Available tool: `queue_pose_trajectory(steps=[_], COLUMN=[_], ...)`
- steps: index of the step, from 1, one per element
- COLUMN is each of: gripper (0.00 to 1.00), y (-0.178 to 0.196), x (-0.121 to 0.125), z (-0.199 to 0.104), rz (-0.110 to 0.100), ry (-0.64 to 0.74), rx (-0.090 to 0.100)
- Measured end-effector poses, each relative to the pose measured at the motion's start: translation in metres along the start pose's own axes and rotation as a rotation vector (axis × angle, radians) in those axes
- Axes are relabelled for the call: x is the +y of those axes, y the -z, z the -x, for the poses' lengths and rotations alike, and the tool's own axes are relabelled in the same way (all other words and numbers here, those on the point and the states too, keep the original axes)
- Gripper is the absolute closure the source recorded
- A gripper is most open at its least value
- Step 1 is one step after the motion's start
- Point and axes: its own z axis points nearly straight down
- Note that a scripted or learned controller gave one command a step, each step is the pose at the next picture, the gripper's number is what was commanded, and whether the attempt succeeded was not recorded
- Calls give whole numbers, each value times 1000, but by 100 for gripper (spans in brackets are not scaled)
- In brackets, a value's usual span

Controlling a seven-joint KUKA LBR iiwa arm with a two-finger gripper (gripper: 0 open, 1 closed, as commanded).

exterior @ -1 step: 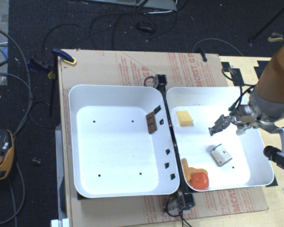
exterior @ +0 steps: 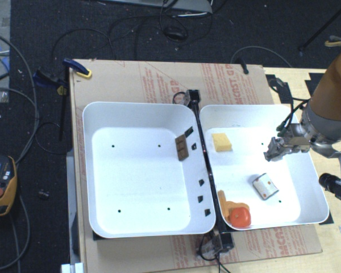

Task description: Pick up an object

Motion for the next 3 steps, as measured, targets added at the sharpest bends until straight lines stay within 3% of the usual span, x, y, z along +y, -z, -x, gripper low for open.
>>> queue_pose_trajectory(steps=[1, 2, 3], gripper=[100, 100, 100], y=[59, 34, 16], x=[21, 98, 53], z=[-74, -140, -173], rz=[6, -2, -3], ry=[7, 5, 2], rx=[1, 1, 0])
